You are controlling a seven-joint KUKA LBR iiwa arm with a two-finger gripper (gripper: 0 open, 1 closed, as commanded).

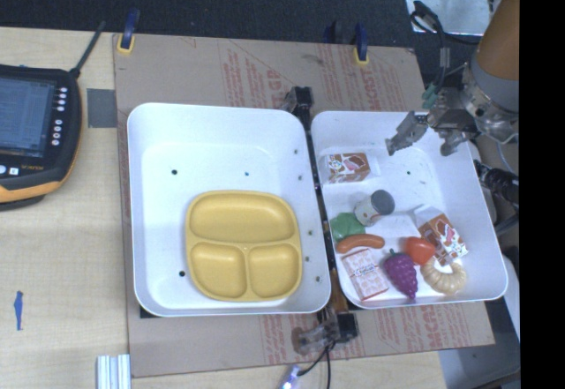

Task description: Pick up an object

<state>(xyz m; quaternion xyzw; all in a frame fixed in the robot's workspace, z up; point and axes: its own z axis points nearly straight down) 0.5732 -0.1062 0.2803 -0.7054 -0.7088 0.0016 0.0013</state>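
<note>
While the arm is reaching in from the right with its orange band showing near the edge, the gripper is hanging above the far right corner of the right bin, and its two fingers are standing apart with nothing between them. Below and to the left of them, a small brown-and-white snack packet is lying flat near the bin's left wall. Nearer the middle, a small grey-and-white cylinder is lying on its side (what it is I cannot tell). Just beside it, a green toy vegetable is sitting against the left wall, with a red toy sausage touching its lower edge. Along the near side, a pink-and-white packet is lying next to a bunch of purple toy grapes, a red toy tomato is sitting just above the grapes, and a tan ring-shaped toy pastry is resting near the right corner, with a red-and-white carton tilting just above it. All of these things are lying well apart from the fingers. Over in the left bin, a yellow divided plate with three compartments is sitting toward the near side. Both bins are resting on a brown cardboard sheet on the worktop, and an orange-edged control pendant is lying at the far left.
</note>
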